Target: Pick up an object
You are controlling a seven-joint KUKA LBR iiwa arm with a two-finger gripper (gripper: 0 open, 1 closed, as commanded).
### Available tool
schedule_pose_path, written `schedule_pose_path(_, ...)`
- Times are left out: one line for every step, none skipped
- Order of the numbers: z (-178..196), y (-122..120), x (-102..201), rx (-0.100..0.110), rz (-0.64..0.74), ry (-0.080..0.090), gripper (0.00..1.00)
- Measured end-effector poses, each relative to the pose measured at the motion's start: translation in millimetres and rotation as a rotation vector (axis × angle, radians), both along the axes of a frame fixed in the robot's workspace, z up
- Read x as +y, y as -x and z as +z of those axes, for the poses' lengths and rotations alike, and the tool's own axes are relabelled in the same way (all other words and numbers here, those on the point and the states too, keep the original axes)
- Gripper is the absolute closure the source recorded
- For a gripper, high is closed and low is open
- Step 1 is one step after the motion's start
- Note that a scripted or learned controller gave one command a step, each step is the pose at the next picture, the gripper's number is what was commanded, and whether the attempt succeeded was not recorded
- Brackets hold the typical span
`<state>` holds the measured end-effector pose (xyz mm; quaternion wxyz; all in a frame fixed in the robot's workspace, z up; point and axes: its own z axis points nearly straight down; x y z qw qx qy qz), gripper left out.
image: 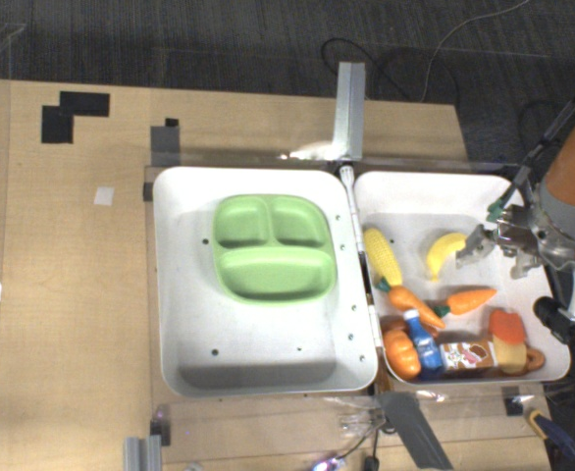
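The right bin [415, 196] holds a yellow banana [444, 252], a corn cob [381, 255], two carrots [470, 300] [414, 307], an orange round fruit [399, 352], a blue bottle [426, 346], a brown bottle [469, 354] lying on its side and an orange block [506, 324]. My gripper [476, 247] hangs over the bin's right half, just right of the banana and above the upper carrot. Nothing is seen in its grasp.
The left bin [184, 292] bears a green divided plate [273, 246]. A metal post [350, 111] rises behind the ridge between the bins. The arm's orange band [574, 170] and wrist [548, 238] cover the right bin's right wall.
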<state>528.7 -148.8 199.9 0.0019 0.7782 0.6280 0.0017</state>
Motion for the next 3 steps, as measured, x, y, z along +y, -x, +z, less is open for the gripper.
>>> schedule_pose_path(-110.0,-56.9,5.7,-0.009,0.239,0.004,0.0)
schedule_pose_path(-97.8,-59.4,7.9,-0.015,0.24,0.001,1.0)
schedule_pose_path(-86.1,-61.5,8.8,-0.021,0.242,0.002,1.0)
